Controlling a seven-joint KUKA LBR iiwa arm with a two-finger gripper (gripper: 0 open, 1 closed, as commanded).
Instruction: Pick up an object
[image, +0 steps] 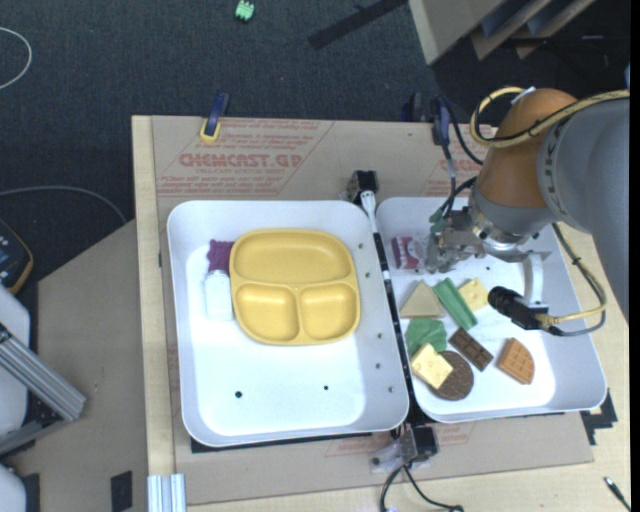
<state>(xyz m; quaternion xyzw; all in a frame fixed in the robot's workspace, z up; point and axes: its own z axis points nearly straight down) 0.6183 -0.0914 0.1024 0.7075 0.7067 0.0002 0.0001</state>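
Note:
My gripper (447, 252) hangs low over the far part of the right bin (570, 385), seen from above. Its fingers point down just behind a tan wedge (422, 298) and a green stick (456, 303). Close by lie a pale yellow block (473, 294), a green leafy piece (424, 332), a yellow cheese-like cube (431, 365), a brown round cookie (456, 381), a dark chocolate bar (470, 349) and a waffle-like piece (516, 361). A pink-striped item (404, 252) lies at the bin's far left, beside the gripper.
The left bin (280, 400) holds a yellow divided tray (295, 283), with a purple item (219, 254) and a white bottle-like item (216, 295) at its left. A black cable connector (512, 306) hangs over the right bin. Clamps sit on the board's far edge.

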